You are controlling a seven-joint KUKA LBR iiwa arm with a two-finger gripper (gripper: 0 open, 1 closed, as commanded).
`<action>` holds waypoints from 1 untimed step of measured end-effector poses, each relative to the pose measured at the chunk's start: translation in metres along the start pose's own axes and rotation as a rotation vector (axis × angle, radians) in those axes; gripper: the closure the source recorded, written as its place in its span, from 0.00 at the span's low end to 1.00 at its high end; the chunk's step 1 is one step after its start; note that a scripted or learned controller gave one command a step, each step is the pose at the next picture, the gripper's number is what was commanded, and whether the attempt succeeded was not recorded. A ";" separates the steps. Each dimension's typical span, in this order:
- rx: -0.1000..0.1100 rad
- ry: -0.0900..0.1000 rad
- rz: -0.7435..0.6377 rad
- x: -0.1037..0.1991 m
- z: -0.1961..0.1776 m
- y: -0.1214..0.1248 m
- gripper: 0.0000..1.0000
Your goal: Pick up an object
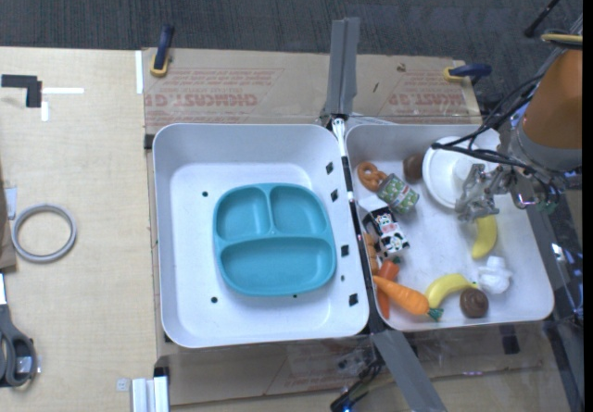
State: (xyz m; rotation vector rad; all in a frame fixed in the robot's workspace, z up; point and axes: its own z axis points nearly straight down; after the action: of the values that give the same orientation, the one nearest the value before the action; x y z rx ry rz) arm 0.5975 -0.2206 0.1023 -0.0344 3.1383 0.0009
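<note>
Item: small banana (484, 237), lying in the right bin (537, 308), just below the gripper (475, 202).
Gripper: hung above the banana's upper end; grasp state could not be told.
Handling: judged light, smooth, curved, likely plastic, so slippery.
Hold: across the thick middle, fingers square to its length.
Neighbour: white bowl (445, 177) close beside.

Red print runs along the cardboard sheet (232, 86) lying on the desk behind the two bins, in two patches, one behind each bin. The letters are upside down from this camera (and small and faint), so no word can be made out with confidence. No other lettering is legible.
</note>
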 end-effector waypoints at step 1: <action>0.000 0.002 0.000 0.001 0.001 0.000 0.00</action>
State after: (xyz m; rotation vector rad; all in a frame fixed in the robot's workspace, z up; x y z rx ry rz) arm 0.5965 -0.2208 0.1015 -0.0337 3.1406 0.0013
